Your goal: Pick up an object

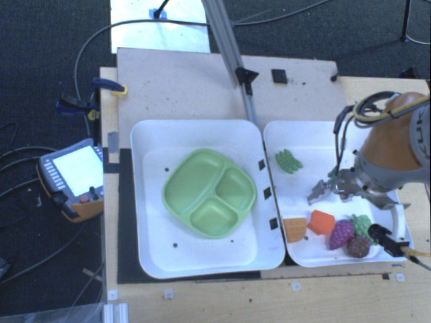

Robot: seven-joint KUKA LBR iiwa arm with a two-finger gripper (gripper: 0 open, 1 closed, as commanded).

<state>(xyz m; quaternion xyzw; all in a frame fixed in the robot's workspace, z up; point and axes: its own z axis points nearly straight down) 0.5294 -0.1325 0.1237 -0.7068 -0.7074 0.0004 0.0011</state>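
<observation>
The orange block (322, 222) in the right bin (303, 134) looked the likeliest thing to lift: a small, boxy toy piece, probably light and stiff plastic, with flat opposite faces that should take a pinch across its short width without slipping much. It lay just below and to the left of the pincer (331, 188), with the tan wedge-like piece (294, 229) just beside it on the left and the purple grape cluster (341, 233) close on its right, so a grasp from above would have had little room on the grape side. The grapes looked knobbly and rounder, harder to seat squarely; the dark red berry-like piece (358, 247) and a green leafy toy (363, 223) crowded the same corner. A green ridged toy (288, 161) sat alone toward the top left of that bin, well apart from the block. The pincer hung over the bin floor above the block, its metal fingers seeming spread apart with nothing between them. The left bin (145, 247) held a green divided plate (210, 192)
</observation>
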